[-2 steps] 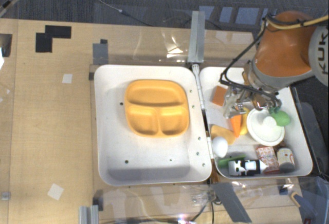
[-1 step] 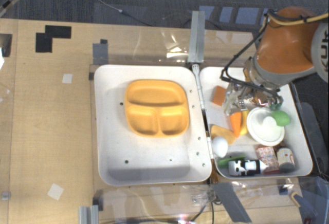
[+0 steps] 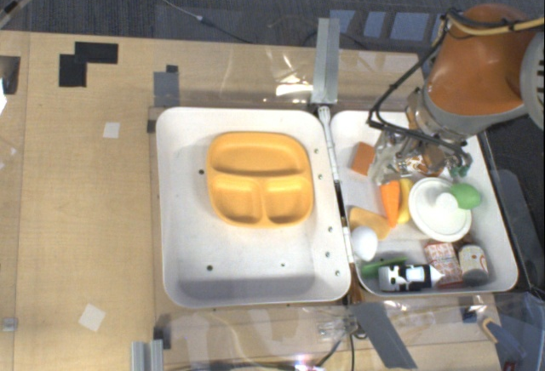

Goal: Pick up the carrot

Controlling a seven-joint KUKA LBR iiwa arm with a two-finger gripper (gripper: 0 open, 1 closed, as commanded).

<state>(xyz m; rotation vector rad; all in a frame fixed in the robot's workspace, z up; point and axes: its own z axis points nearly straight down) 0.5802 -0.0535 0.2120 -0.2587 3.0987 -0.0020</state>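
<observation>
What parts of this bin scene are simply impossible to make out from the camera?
- Gripper, camera view: its fingers blur into glare and cables, so open or shut is unclear.
- Carrot: its upper end runs under the gripper; contact cannot be judged.
- Labels on the dark bottle and small cans: too small to read.
- Arm: cut off by the right edge.

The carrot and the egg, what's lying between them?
In the camera view, a yellow cheese wedge lies between the carrot and the white egg in the right bin.
</observation>
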